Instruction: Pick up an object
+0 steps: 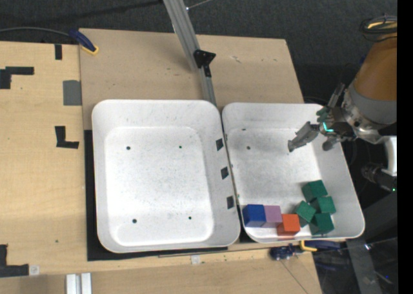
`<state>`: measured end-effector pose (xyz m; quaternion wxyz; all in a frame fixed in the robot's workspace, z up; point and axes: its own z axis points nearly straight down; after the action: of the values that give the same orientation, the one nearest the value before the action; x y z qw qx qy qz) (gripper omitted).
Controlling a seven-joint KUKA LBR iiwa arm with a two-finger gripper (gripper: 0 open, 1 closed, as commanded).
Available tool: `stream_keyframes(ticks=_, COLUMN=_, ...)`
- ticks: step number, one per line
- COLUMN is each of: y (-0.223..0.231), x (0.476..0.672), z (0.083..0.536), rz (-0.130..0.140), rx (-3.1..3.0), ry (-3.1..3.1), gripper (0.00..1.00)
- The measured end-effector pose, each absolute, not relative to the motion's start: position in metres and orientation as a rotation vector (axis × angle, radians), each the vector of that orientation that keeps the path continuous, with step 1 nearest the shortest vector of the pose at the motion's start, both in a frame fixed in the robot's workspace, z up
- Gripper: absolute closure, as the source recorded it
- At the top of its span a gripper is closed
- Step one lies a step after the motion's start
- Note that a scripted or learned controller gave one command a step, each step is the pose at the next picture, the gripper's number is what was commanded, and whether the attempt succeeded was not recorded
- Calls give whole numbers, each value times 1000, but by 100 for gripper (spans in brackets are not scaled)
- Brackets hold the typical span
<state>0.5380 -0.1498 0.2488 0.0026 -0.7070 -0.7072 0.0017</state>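
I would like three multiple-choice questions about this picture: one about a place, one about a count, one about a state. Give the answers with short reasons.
1. Where do the blocks lie?
A. near end of the right bin
B. middle of the left bin
C. on the bare bench

2. How many blocks are blue?
A. three
B. one
C. none

3. What is between the gripper's fingers?
A. a green block
B. the orange block
C. nothing

Answers:
1 A: the blue block, purple block, orange block and green blocks crowd the right bin's near end.
2 B: one blue block shows.
3 C: the gripper hangs open above bare bin floor.
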Motion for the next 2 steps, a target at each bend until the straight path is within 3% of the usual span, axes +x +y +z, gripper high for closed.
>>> stream_keyframes(ticks=1, y=-150, x=539, z=251, rz=2, rx=-2218, ry=-2223, gripper=0)
stream_keyframes(ticks=2, y=-158, x=534, z=200, rz=7, rx=-2218, ry=-2218, gripper=0)
